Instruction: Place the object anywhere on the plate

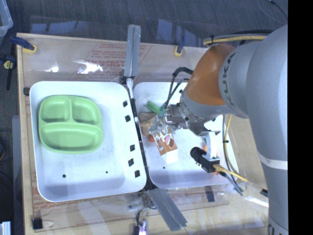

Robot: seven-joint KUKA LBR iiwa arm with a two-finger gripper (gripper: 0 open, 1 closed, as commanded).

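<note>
Your gripper [164, 121] hangs low in the right bin [188, 180], over a small clutter of items; you cannot tell how its jaws stand, because the wrist hides them. A carton [167, 147] with an orange and white print lies just below it on the bin floor. The green plate [70, 123], divided into three sections, sits in the left bin [83, 180]. Both bins rest on a wooden bench [88, 53] over dark carpet.
</note>
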